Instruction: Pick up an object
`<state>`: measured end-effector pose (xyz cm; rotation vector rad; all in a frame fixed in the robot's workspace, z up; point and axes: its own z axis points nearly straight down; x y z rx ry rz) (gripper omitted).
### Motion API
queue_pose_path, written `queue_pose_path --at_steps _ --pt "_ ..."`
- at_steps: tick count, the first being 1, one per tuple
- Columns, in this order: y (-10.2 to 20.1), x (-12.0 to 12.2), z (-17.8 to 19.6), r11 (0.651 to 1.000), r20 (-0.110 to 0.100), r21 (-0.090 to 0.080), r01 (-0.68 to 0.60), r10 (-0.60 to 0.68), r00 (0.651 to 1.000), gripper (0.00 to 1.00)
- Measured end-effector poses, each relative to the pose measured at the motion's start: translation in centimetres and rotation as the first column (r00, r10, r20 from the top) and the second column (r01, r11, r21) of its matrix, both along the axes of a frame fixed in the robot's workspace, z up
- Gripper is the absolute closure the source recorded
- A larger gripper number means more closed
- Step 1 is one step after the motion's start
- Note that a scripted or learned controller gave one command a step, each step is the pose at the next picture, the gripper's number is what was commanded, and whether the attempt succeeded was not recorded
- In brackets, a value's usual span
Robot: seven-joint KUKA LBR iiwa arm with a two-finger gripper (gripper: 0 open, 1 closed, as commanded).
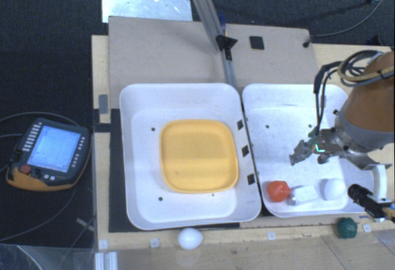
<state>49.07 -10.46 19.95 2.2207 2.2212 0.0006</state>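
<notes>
Bench, two white bins. Gripper (303, 154) over right bin (271, 115), can't tell its state from here. I'd go for red object (278, 189): looks light, maybe squishy, pinch across middle.

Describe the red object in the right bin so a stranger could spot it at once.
Find the right bin, the one without the yellow plate. Along its near edge lie three small things in a row. The red object is the leftmost, beside a small white piece and a white ball; it alone is red.
</notes>
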Motion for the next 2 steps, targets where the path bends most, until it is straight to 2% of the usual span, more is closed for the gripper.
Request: queue_pose_path --at_steps 1,2 --pt "0.0 0.0 0.0 1.0 0.0 0.0 0.0 0.0 1.0 0.0" --pt "0.2 0.0 -6.2 1.0 -0.005 0.001 0.0 0.0 1.0 0.0"
